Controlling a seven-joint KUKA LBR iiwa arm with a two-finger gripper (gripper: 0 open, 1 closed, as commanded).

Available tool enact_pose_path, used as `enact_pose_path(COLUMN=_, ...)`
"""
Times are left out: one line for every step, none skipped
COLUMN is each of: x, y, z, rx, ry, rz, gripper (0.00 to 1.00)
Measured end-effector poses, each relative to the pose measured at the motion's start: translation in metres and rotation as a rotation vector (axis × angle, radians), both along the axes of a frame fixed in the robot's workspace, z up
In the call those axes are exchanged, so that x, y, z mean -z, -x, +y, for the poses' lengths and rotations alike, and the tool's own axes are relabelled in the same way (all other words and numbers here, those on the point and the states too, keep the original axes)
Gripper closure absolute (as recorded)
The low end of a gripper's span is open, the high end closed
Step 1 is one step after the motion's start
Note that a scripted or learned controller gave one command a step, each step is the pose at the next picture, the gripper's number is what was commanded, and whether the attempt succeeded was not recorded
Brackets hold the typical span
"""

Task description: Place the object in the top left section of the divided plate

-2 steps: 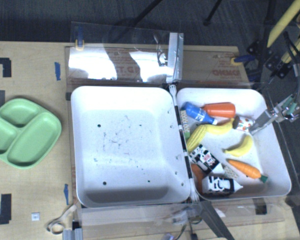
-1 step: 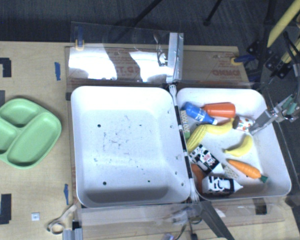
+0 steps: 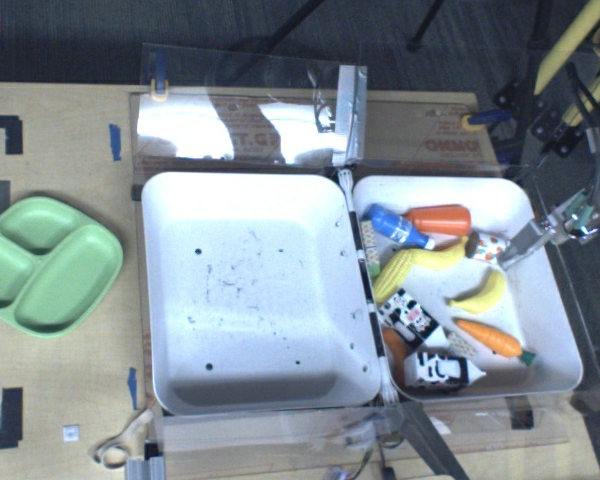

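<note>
Hand (image 3: 500, 255): sat low over right bin (image 3: 550, 298); grip state could not be told.
Banana (image 3: 483, 293): just below hand.
Plate (image 3: 46, 265): on bench (image 3: 60, 148), far left of hand.

Camera: 1 fixed view, mounted above the bench, looking down at a slant. Coverage: 2 white bins side by side, left bin (image 3: 245, 288) at frame centre, right bin (image 3: 540, 298) toward 3 o'clock. Green divided plate (image 3: 48, 265) lies at 9 o'clock on the wooden bench top (image 3: 50, 128). Dark floor (image 3: 230, 8) runs along 12 o'clock, so the lens faces toward the bench's far edge. Range: middling, both bins whole in frame, the plate whole near the left edge. The arm's end (image 3: 570, 218) enters at 3 o'clock.
</note>
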State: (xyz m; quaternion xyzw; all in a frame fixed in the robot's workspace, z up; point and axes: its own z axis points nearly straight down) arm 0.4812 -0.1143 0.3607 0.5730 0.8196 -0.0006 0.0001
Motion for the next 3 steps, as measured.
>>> enact_pose_path(x=0.000, y=0.000, z=0.000, rx=0.000, ry=0.000, rz=0.000, gripper=0.00)
enact_pose_path(x=-0.034, y=-0.001, z=0.053, rx=-0.325, ry=0.000, rz=-0.003, gripper=0.00)
enact_pose_path(x=0.068, y=-0.015, z=-0.017, rx=-0.309, ry=-0.001, rz=-0.001, gripper=0.00)
